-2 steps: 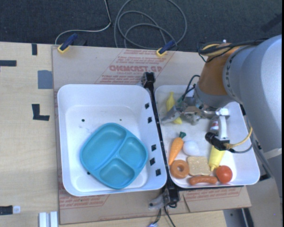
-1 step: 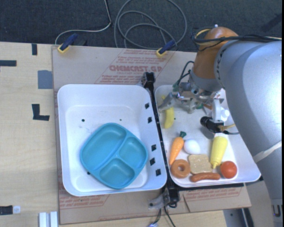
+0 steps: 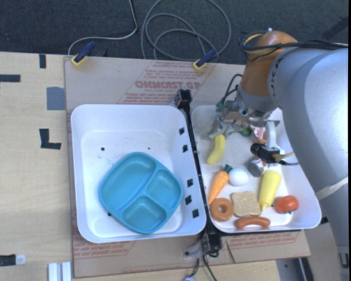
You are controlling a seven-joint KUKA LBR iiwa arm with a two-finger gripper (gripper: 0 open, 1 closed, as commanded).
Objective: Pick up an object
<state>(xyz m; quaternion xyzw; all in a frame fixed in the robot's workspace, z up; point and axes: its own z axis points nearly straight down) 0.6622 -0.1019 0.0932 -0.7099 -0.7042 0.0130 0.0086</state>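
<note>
Small curved yellow banana (image 3: 216, 149), just beside gripper (image 3: 227, 123)

The arm (image 3: 310, 98), itself cut off by the picture's right edge, hides the far right corner and much of the right wall of the right bin (image 3: 313, 216), the gripper (image 3: 225, 124) above the banana (image 3: 216, 149) is a blurred tangle, and a red-and-white thing (image 3: 260, 134) and a grey thing (image 3: 256, 168) near that wall are too small to name.

Bulky grey arm (image 3: 316, 116), orange wrist band (image 3: 258, 78), dark cables (image 3: 263, 47), metallic hand (image 3: 228, 124).
</note>
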